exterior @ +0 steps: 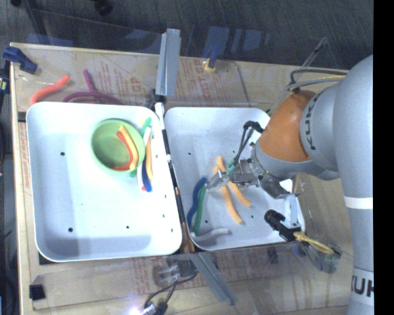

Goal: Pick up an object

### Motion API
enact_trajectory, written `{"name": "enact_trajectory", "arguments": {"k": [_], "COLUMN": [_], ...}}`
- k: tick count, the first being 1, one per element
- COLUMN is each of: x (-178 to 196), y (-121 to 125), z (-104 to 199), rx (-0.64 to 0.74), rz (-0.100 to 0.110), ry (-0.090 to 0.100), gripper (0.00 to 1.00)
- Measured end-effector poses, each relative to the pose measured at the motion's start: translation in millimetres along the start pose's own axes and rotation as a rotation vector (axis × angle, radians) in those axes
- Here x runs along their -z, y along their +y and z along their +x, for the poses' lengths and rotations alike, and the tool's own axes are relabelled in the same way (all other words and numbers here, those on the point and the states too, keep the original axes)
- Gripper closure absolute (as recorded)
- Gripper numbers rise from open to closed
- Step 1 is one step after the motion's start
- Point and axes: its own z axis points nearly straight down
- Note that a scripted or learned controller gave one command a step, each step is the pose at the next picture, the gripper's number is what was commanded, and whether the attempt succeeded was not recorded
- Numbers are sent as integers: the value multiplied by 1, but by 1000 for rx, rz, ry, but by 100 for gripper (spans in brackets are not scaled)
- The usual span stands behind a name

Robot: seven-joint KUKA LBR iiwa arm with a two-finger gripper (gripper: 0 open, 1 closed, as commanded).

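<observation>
— Where is the end effector (pixel 222 178)?

— Low in the right shallow white plastic bin (pixel 197 133), about mid-bin. The grey arm with the orange band (pixel 292 136) reaches in over that bin's right wall.

— Spread, pressed together, or pinching something?

— I cannot tell. The tip is small and sits among clutter, and nothing shows clearly gripped.

— What lies close to it?

— Slim orange plastic sticks. One short orange stick (pixel 220 165) lies just above the tip. A longer orange stick (pixel 232 204) runs down and to the right from just below it, with another orange piece beside it. Whether the tip touches any of them I cannot tell.

— Anything else in that bin?

— A curved blue-green flexible strip (pixel 198 205) lies left of the sticks, near the wall shared with the other bin. A pale grey bent piece (pixel 215 232) rests by the front wall.

— And the left shallow white plastic bin (pixel 72 202)?

— A round light-green plastic bowl (pixel 107 148) stands in its upper right part, with curved orange, red and yellow strips (pixel 127 143) across it. A yellow strip with a blue end (pixel 148 163) lies just beside the bowl, along the right wall.

— On the wooden counter (pixel 262 84) itself?

— Behind the left bin lie a short orange tube (pixel 50 88) and a curved purple tube (pixel 92 97), both outside the bins.
</observation>
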Motion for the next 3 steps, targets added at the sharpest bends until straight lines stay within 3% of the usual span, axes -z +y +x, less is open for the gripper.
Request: {"name": "enact_trajectory", "arguments": {"k": [1, 2, 3], "x": [11, 198, 197], "y": [0, 47, 47], "z": [-1, 41, 41], "rx": [6, 151, 151], "rz": [1, 0, 1], "ry": [-3, 2, 3], "gripper": [100, 100, 0]}}
